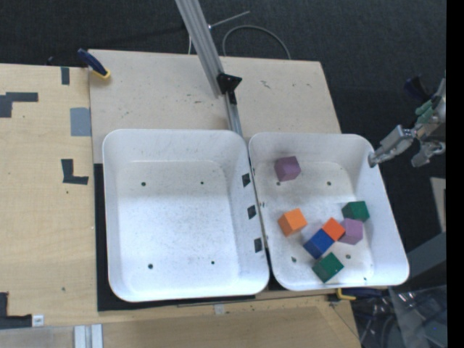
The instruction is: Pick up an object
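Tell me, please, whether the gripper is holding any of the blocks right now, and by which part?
Nothing is held. The gripper sits at the right bin's outer rim with nothing between its fingers, and the blocks all lie on the bin floor, including the lone purple block.

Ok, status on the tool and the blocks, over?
Tool at right bin's right rim, holding nothing. Seven blocks in that bin, purple block apart from the rest. Path clear.

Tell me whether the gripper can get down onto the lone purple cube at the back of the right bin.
Probably yes. The purple cube sits apart from the other blocks, nothing above it, and the gripper hovers just beyond the right bin's rim.
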Robot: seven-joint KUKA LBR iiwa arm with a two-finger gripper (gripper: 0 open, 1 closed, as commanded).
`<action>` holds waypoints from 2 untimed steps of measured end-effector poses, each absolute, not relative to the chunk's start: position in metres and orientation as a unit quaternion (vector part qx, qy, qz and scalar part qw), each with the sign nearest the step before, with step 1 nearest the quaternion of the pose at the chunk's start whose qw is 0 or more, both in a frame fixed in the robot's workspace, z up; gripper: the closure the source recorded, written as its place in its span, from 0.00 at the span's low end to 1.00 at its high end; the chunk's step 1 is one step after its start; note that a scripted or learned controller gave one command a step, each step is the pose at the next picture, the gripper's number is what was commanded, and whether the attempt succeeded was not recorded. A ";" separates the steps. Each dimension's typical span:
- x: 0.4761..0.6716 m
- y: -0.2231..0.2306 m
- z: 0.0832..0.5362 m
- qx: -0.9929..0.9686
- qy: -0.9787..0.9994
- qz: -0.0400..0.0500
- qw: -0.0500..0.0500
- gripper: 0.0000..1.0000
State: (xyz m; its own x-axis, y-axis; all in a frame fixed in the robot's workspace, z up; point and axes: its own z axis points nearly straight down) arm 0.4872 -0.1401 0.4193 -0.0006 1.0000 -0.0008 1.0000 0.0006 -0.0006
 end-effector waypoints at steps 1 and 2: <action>0.483 -0.084 0.488 0.705 0.709 0.002 0.003 0.00; 0.493 -0.137 0.428 0.709 0.705 -0.003 -0.002 0.00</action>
State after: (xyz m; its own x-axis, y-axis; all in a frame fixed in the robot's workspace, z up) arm 0.4934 -0.1374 0.4280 0.0049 1.0000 -0.0011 1.0000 -0.0049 -0.0067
